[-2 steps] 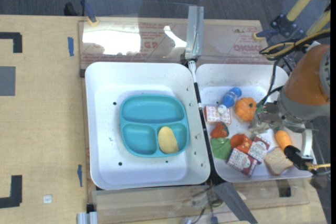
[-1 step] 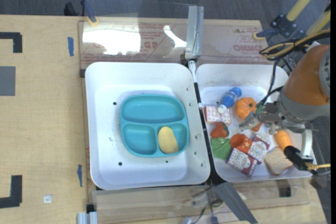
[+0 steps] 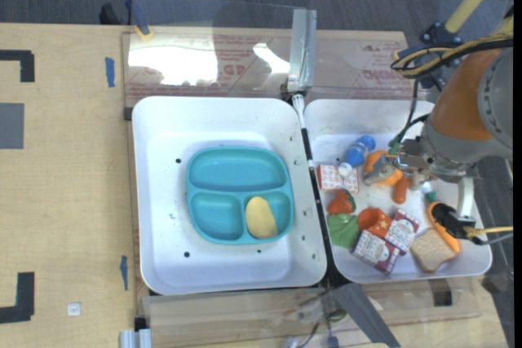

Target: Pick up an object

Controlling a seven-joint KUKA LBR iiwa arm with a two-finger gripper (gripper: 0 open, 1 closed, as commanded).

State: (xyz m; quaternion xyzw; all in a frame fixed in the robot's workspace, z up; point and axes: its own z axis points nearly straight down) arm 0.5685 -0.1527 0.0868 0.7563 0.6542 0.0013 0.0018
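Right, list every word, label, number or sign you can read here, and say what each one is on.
Nothing can be read for certain.
Clear plastic sheet behind the bins: faint red lettering, too blurred to quote.
Small red-and-white printed cartons in the right white bin: patterned print, too small to read.
Red-and-white carton by the blue bottle: print unreadable.

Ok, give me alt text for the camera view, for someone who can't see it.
A grey and orange robot arm reaches into the right white bin, which holds a jumble of toy food. The left white bin holds a turquoise divided tray with a yellow potato-like object in its lower right compartment.
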